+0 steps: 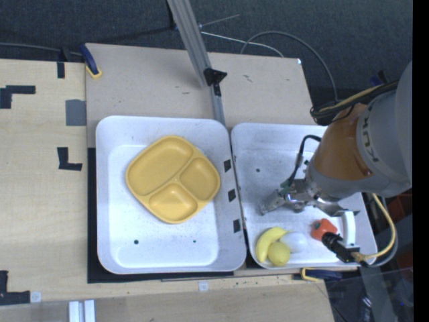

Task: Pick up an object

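Arm (355, 153) hangs over right bin (268, 146), gripper (281, 200) low with nothing visibly held, finger state unclear; banana (267, 239) and lemon (279, 253) sit near its front wall, so a descent here probably grabs bare floor, or clips orange toy (323, 228).

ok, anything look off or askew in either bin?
Nothing damaged or spilled. The yellow divided plate sits rotated in the left bin. A banana, yellow ball and orange item crowd the right bin's near edge.
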You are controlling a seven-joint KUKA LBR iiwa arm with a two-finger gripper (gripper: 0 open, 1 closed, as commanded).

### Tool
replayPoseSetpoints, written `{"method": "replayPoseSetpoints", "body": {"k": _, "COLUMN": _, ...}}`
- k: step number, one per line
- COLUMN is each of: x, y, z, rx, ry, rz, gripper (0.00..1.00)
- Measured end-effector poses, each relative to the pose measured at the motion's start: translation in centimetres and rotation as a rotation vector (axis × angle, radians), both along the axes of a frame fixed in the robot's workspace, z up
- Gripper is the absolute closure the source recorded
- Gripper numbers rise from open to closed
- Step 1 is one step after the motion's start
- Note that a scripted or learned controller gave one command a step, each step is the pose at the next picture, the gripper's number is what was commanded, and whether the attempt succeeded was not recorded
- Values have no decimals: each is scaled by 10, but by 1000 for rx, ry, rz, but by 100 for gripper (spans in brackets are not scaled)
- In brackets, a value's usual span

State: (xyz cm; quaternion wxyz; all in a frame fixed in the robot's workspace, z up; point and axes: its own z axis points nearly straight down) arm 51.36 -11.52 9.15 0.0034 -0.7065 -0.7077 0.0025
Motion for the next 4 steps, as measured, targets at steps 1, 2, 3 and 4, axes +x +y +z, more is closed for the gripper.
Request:
{"method": "replayPoseSetpoints", "body": {"k": 1, "x": 0, "y": 0, "z": -2, "rx": -2, "ry": -8, "rz": -1, "gripper": 0}}
{"method": "replayPoseSetpoints", "body": {"k": 2, "x": 0, "y": 0, "z": 8, "rx": -1, "ry": -6, "rz": -1, "gripper": 100}}
{"method": "replayPoseSetpoints", "body": {"k": 3, "x": 7, "y": 2, "z": 69, "rx": -2, "ry": -13, "rz": 0, "gripper": 100}}
{"method": "replayPoseSetpoints", "body": {"k": 4, "x": 15, "y": -2, "z": 116, "rx": -2, "ry": -12, "rz": 0, "gripper": 100}}
